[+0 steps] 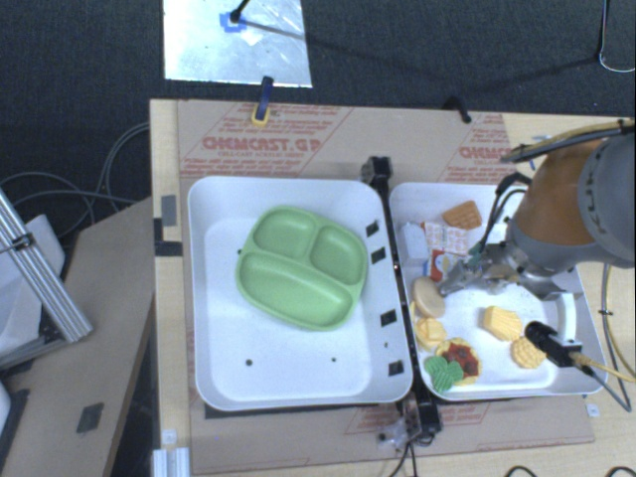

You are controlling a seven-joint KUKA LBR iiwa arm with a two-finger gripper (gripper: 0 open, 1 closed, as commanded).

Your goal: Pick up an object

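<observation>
My gripper (459, 276) hangs low over the middle of the right bin (566, 391), reaching in from the right. Its tip is just right of a beige round piece (427, 297) and below a small red and blue item (438, 264); I cannot tell whether it touches either. A white and red packet (437, 237) and an orange-brown piece (462, 214) lie toward the bin's back. A yellow block (502, 322) and a yellow waffle piece (527, 355) lie to the front right.
At the right bin's front left lie a yellow piece (430, 333), a red and dark item (463, 356) and a green item (442, 372). The left bin (214, 366) holds a green divided plate (301, 266). A black divider (393, 266) runs between the bins.
</observation>
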